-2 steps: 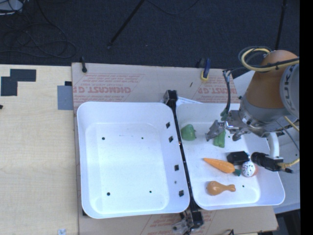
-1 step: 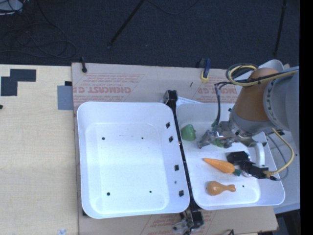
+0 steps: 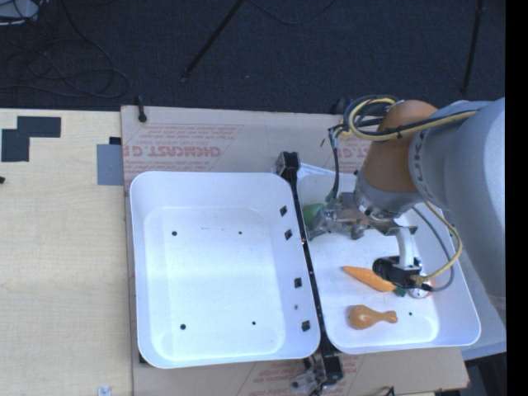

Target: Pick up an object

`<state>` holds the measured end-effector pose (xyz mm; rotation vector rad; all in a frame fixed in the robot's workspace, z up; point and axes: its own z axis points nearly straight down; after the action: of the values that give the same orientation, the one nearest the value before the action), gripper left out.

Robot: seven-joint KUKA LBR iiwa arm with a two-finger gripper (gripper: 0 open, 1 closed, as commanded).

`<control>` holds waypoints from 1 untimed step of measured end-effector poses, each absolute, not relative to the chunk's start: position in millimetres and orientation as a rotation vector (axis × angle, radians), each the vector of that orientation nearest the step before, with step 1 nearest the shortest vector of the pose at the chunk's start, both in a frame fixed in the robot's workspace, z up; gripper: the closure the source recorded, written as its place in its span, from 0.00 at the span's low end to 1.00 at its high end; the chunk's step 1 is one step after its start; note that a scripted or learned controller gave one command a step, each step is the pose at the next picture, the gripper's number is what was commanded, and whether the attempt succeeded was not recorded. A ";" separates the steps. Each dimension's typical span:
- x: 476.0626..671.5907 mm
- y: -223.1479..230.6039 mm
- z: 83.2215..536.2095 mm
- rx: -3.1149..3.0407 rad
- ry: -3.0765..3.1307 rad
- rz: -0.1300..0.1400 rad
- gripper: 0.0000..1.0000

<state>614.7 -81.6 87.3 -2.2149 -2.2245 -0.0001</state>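
Green object [image 3: 312,214] seemingly touches the end effector [image 3: 334,219].

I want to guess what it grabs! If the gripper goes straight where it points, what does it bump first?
Probably the green object beside the gripper, against the right bin's left wall. Depth is unclear, so it might meet the bin floor instead.
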 end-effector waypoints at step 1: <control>613.4 -84.9 97.2 -2.220 -2.216 0.004 1.00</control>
<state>613.4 -84.9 97.2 -2.2201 -2.2163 0.0041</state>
